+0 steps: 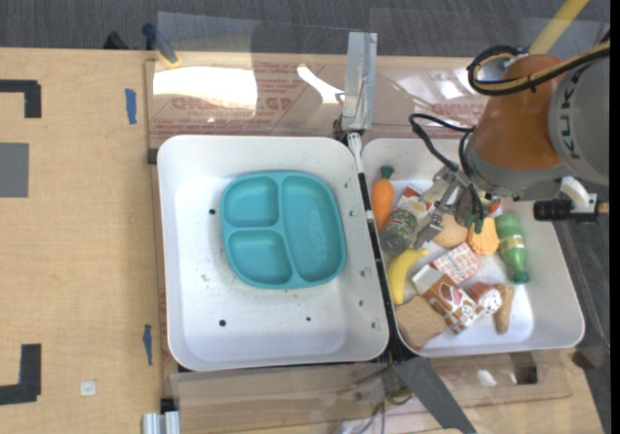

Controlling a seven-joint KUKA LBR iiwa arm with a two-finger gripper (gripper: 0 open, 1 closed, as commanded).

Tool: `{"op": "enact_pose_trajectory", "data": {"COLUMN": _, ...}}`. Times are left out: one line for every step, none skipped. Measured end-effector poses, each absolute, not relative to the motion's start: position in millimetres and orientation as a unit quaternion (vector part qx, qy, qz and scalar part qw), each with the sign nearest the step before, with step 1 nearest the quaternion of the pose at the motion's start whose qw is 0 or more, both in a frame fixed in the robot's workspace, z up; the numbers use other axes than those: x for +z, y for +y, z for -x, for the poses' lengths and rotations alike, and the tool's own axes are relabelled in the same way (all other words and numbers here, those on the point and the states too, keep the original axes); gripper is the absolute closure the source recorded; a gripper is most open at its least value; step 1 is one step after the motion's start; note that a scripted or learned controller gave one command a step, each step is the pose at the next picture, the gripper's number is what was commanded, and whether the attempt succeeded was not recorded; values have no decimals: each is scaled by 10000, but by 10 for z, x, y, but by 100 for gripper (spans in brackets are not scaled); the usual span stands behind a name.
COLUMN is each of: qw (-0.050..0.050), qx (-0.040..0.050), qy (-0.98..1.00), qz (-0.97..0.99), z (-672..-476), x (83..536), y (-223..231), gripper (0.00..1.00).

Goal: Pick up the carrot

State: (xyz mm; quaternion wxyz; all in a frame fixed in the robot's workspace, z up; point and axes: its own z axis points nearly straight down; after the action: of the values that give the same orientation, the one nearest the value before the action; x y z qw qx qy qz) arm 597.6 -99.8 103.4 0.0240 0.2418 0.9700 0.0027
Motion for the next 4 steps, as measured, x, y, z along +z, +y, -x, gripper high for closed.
{"op": "enact_pose_trajectory", "data": {"qw": 333, "qx": 17, "qy": 9698, "qz": -2418, "z": -6024, "x": 1189, "y": -1016, "gripper": 100}}
{"op": "enact_pose_trajectory", "data": {"qw": 56, "qx": 23, "qy": 9488, "qz": -3159, "z": -6245, "x": 1943, "y": -390, "gripper": 100}}
{"op": "enact_pose_trajectory", "data": {"qw": -15, "qx": 11, "qy": 9172, "qz": -3984, "z": -5766, "x": 1847, "y": 678, "gripper": 100}}
{"op": "enact_pose_trajectory", "data": {"qw": -3, "qx": -1, "qy": 9237, "qz": -3832, "z": -4817, "x": 1844, "y": 385, "gripper": 100}}
